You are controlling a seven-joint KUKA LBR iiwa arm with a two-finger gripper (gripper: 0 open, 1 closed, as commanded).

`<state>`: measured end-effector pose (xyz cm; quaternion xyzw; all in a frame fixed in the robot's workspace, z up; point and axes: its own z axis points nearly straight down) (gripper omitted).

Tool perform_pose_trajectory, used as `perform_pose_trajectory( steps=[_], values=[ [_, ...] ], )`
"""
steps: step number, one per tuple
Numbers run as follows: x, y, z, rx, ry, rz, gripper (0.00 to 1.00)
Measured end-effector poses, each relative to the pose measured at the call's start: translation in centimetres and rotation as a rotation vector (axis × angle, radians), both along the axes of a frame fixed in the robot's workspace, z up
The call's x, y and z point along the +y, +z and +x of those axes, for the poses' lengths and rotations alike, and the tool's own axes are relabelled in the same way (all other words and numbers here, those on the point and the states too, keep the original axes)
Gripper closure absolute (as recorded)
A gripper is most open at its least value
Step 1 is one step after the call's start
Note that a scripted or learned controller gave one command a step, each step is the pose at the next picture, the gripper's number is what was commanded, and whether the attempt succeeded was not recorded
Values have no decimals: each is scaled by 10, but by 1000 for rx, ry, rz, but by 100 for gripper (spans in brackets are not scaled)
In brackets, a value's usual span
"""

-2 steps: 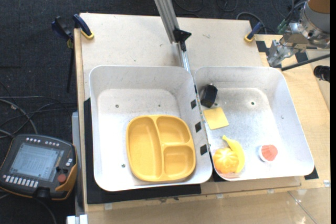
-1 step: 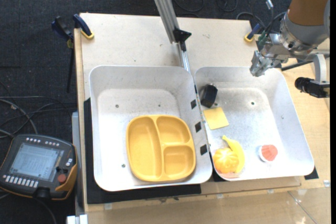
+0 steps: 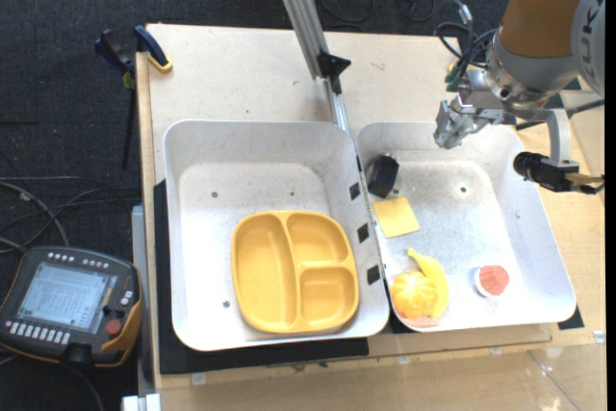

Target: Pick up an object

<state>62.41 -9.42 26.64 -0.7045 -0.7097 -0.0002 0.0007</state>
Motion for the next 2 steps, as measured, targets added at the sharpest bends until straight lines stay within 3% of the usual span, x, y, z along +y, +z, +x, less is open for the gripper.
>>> perform_pose_trajectory(
  steps=[1,2],
  values=[
    [57,2,-16,1,1,1,100],
    [105,-19,-31,3,0,0,100]
  ],
)
